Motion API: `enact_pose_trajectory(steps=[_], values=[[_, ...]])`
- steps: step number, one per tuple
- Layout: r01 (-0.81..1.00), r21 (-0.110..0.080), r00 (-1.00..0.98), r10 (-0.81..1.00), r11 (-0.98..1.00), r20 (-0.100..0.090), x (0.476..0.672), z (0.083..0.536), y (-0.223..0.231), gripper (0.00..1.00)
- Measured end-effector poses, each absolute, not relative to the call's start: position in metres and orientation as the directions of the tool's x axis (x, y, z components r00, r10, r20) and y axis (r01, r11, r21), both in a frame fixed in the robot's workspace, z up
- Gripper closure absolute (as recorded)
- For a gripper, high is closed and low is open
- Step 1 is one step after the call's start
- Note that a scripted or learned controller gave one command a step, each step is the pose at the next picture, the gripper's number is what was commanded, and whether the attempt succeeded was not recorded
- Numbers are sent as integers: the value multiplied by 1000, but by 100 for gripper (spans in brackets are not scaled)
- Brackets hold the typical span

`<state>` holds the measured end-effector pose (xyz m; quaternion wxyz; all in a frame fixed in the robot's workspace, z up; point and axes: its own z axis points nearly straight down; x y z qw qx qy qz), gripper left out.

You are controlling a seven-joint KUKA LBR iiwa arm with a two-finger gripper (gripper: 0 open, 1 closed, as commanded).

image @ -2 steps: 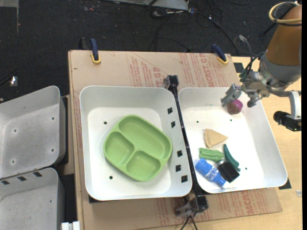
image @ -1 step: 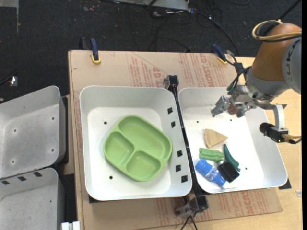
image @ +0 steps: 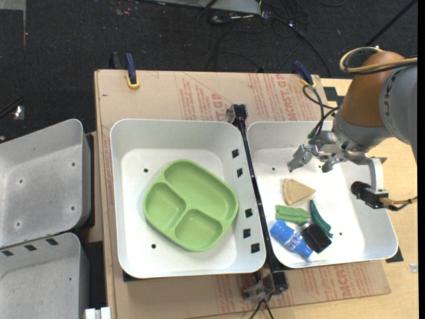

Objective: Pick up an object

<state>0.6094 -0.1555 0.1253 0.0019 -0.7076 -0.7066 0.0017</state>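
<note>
- Gripper hangs over the upper part of the right bin, its two fingers spread apart with nothing between them; it sits above and just to the right of the tan wedge, not touching any object.
- Green divided plate lies alone in the left bin, flat, three compartments up. It looks like stiff, light plastic, but it is wide and low, so a two-finger grasp would have to pinch the raised rim; I judge it the hardest candidate, and it is well apart from the gripper.
- Tan wedge, the nearest thing to the gripper, lies flat on the right bin's floor. It looks light and solid, perhaps slightly soft; closing across its narrower span, near the pointed end, seems the most likely hold.
- Light green piece lies just below the wedge: long, narrow, probably light and rigid, best taken across its short width.
- Dark green tool-like piece leans beside it, touching the black block; it is thin and could slip sideways out of the fingers.
- Blue object, by the bin's lower left corner, looks glossy and rounded, so likely slippery; it touches the black block, which crowds any approach.
</note>
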Motion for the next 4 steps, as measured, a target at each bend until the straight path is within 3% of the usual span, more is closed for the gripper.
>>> enact_pose_trajectory(steps=[1,2,4], values=[[1000,-3,1,1000,-1,0,609,90,-155,0],[1000,1,1,1000,-1,-1,610,103,-155,100],[1000,7,1,1000,-1,-3,619,215,-174,100]])
